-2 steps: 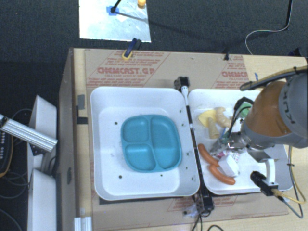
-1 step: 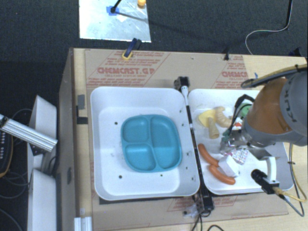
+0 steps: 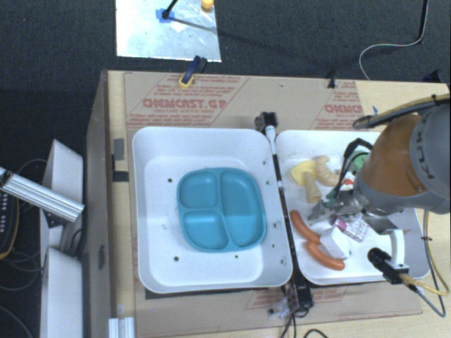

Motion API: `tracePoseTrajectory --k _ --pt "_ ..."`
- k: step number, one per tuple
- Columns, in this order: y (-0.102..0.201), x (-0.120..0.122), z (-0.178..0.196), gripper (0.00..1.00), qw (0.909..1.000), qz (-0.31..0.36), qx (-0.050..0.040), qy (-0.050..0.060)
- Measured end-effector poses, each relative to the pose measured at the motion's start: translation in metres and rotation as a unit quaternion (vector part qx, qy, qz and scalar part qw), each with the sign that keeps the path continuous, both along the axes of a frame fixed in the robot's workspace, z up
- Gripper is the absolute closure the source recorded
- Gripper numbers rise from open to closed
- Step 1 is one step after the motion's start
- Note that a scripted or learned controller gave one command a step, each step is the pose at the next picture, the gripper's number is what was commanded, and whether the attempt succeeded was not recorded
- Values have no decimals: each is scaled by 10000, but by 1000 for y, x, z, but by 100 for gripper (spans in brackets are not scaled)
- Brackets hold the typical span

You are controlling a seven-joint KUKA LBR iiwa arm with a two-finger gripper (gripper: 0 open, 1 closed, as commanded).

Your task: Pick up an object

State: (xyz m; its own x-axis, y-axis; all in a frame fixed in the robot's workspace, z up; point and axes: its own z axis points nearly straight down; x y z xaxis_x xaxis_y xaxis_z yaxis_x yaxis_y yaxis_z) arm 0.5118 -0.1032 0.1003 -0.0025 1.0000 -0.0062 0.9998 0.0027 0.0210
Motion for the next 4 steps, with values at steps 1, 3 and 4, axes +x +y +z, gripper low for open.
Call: tracePoseTrajectory --k 1,3,4 --pt "-1 41 -12 0 10000 -4 14 56" --pt "-21 153 -13 0 9998 -7 48 197" --pt "-1 149 -16 0 9999 -4 23 147"
